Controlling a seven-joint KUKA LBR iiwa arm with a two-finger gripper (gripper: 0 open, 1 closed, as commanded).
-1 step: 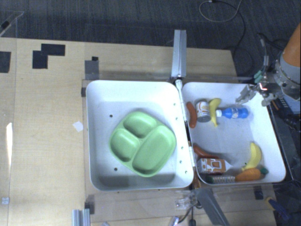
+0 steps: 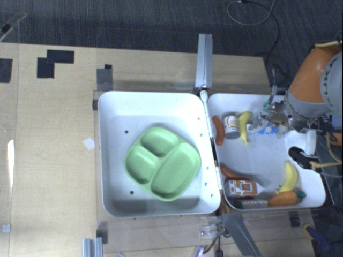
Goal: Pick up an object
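Grey gripper hovers in the right bin beside a banana and can; finger state cannot be told. Crowding risks a glancing, failed grasp.

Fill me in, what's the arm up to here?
The KUKA arm reaches in from the right, its gripper low over the upper part of the right bin, next to a banana and a small can. Nothing visibly sits between its fingers, so no pick yet. Sausages, a second banana, a carrot and a carton lie untouched. The left bin holds a green divided plate.
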